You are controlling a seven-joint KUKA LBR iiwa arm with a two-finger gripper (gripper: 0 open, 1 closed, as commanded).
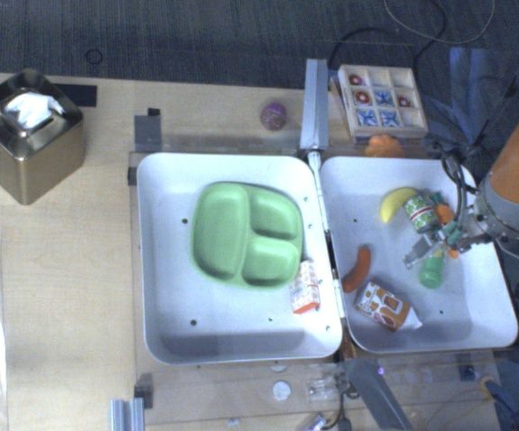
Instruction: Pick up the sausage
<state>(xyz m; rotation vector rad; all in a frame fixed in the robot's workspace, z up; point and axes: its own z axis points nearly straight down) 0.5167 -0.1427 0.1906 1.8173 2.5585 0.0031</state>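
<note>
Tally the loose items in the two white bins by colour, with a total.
Green: 2, the green plastic divided plate and a small green bottle
Yellow: 1, a yellow banana
Red-brown: 1, the red-brown sausage
Mixed print: 3, a carton, a pouch, a can
Total: 7

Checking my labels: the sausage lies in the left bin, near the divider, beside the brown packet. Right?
Not quite. The camera view shows the sausage in the right bin, near the divider, beside the brown packet. The left bin holds the green tray.
</note>
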